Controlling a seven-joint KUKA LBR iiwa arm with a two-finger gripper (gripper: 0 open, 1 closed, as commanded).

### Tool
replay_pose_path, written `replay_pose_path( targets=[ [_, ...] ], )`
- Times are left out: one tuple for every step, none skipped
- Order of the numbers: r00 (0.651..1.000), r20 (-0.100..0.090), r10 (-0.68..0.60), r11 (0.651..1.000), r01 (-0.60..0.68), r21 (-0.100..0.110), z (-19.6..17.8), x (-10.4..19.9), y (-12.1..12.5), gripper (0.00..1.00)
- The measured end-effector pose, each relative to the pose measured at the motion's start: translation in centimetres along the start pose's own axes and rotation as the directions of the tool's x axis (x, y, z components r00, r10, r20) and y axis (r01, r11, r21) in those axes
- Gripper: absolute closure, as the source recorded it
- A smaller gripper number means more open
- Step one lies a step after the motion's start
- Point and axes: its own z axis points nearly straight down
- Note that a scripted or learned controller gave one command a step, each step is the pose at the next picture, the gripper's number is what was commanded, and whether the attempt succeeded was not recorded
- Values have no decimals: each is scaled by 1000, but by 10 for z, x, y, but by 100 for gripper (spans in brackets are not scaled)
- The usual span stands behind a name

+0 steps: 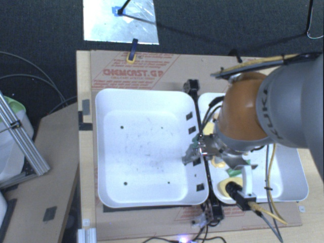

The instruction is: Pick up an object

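Dark carpet surrounds the bench (86,135), and on the bench a brown cardboard sheet (136,70) with red printed letters lies under two shallow white bins. From my remote seat I look down on them at a slant. At the top a shiny square plate (120,14) lies on the carpet.

I see the left bin (147,151) showing its white floor with small dark specks. The right bin (288,181) is mostly covered by the arm (283,105), which comes in from the right, grey with its orange band (243,110) just above the wrist.

The gripper (194,154) is low at the divider between the two bins, at the right wall of the left bin. Its metal parts are small and blurred for me, so I cannot tell whether it is parted or closed, and I see nothing that is clearly held.

Under the wrist, in the right bin, some yellow objects (223,186) are partly visible, with a small green piece (234,171) near them. They are too hidden for me to say their long axis or which way they point.
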Motion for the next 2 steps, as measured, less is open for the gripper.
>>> replay_pose_path(
  targets=[
    [1000,-7,-10,999,9,-33,-251,76,1,0],
    [1000,-1,-9,1000,9,-20,-253,73,1,100]
  ],
)
